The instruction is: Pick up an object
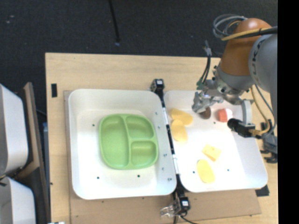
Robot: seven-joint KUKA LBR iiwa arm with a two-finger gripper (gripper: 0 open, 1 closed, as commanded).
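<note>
Right bin (pixel 243 171): hand (pixel 202 107) seemingly over brown object (pixel 204 113).

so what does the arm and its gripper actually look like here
The arm is grey with a rounded orange band above the wrist. Grey cables loop over the top of it. The gripper is a small metallic grey unit with thin wires running down beside it.

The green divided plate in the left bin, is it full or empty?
Empty. The green divided plate lies flat in the left bin, and all its compartments show only bare green surface.
</note>
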